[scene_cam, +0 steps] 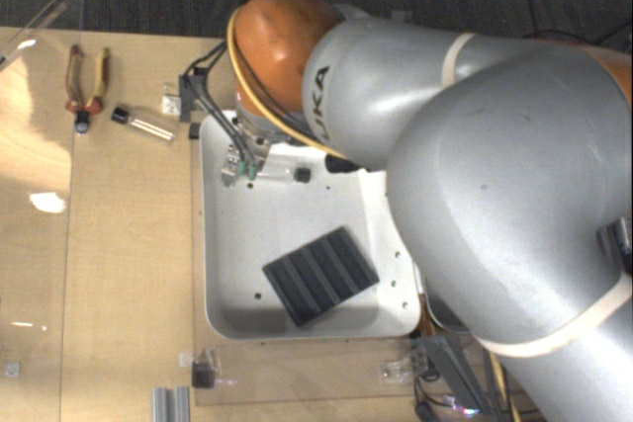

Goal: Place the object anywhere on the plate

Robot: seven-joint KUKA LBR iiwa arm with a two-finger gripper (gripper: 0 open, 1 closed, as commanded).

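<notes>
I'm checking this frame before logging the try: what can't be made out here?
- Gripper: hidden under the orange band and wrist in the camera view, so its state and any held object cannot be told.
- Plate: none can be made out; the grey arm covers the right side.
- White bin: its right part is hidden by the arm.
- Dark ribbed object: visible, identity unclear.
- Pliers: small.

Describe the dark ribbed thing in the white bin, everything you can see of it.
The dark ribbed object is a flat, roughly rectangular slab, black to charcoal, with parallel raised ridges running its length; it looks like rubber or plastic. It lies flat on the floor of the white bin, turned at a diagonal to the bin's walls, near the lower edge. Nothing touches it but the bin floor. The arm sits above and to the right, apart from it.
</notes>
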